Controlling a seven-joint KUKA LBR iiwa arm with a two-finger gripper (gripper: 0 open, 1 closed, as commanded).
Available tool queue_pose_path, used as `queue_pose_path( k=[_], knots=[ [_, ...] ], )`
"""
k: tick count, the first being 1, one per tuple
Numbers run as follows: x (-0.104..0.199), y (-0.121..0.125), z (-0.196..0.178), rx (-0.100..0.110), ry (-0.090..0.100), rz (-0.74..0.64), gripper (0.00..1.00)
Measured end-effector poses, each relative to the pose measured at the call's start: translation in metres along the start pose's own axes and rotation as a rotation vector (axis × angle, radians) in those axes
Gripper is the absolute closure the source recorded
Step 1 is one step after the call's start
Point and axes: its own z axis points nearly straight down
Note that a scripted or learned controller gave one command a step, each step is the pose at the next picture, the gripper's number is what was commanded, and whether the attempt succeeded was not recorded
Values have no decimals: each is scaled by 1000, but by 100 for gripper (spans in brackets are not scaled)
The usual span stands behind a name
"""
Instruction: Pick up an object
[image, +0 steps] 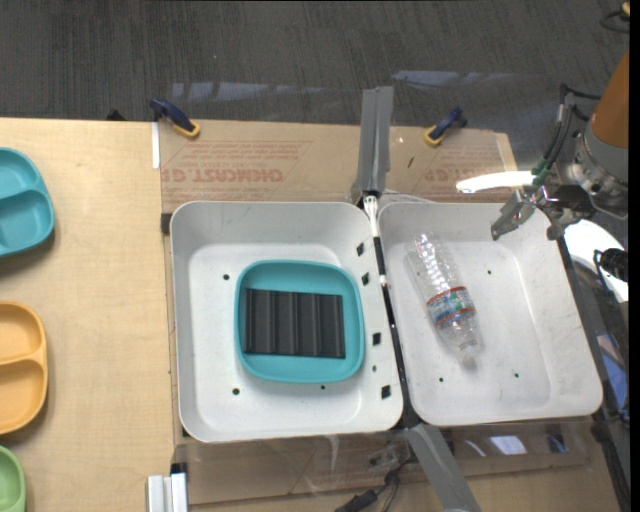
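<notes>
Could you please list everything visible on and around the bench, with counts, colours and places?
Shallow white plastic bins: 2, white, side by side mid-bench, left and right.
Teal rectangular tray with a dark ribbed insert: 1, teal and black, lying in the left bin.
Clear plastic water bottle: 1, transparent with a coloured label band, lying on its side in the right bin.
Teal divided plate: 1, teal, at the bench's left edge.
Orange divided plate: 1, orange, below the teal one.
Green plate: 1, green, bottom left corner, mostly cut off.
Spring clamps: 2, blue with orange tips, on the cardboard's far edge.
Cardboard sheet: 1, brown, under the bins.
Two-finger gripper: 1, grey, over the right bin's far right corner.
</notes>
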Motion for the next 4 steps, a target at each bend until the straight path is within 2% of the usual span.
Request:
queue_pose_path(
  k=[1,2,3,4],
  knots=[
    [50,-3,99,1,0,-159,0],
    [27,-19,176,-1,0,-155,0],
    [13,27,176,-2,0,-152,0],
    [14,-6,176,-1,0,-131,0]
  ],
)
